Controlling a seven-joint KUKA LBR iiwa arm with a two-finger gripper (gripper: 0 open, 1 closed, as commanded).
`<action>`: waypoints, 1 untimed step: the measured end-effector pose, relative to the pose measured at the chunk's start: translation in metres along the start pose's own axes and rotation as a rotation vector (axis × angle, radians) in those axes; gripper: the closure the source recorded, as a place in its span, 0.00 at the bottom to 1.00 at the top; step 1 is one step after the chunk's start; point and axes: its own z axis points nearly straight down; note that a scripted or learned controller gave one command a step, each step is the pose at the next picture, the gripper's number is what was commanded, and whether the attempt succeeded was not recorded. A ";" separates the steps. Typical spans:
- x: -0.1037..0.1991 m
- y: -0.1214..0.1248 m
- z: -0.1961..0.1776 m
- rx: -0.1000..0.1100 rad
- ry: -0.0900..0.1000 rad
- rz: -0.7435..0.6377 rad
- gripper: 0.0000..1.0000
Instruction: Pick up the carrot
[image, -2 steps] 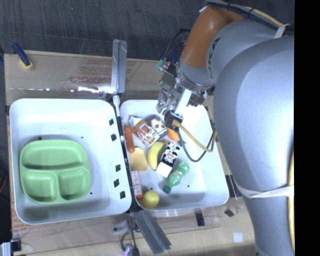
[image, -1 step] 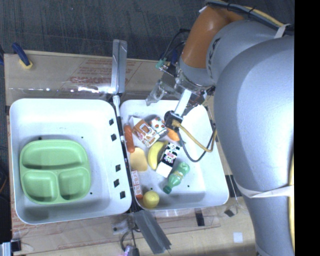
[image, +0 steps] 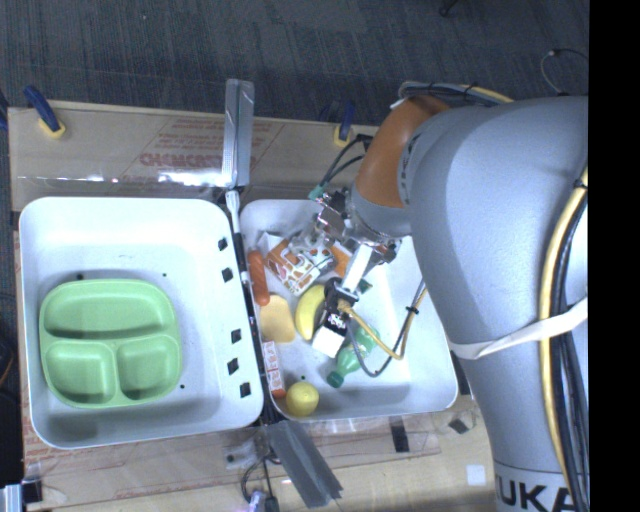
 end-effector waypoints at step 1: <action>-0.060 0.026 0.025 0.014 -0.009 0.082 0.00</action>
